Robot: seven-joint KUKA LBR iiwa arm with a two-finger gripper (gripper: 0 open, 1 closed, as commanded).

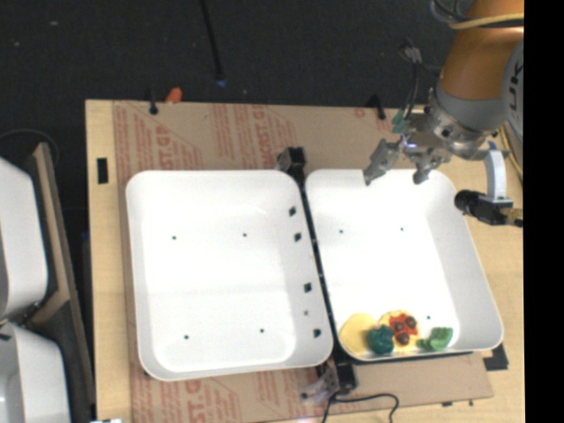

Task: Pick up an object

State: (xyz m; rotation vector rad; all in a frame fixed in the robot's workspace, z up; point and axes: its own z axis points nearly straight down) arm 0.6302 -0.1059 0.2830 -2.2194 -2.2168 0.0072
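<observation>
The claw (398,173) is hovering with fingers spread apart over the right bin's (458,236) far edge, well apart from the toys (398,331).

the arm (480,42) is a thick rounded body with a broad orange band over a grey wrist, looped cables near its top, ending in a hand (398,171) with two grey fingers.

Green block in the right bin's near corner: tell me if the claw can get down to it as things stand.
Probably yes. The claw hangs open over the right bin's far edge, and nothing lies above the green block. Toys crowd its left side and the bin wall sits close.
</observation>
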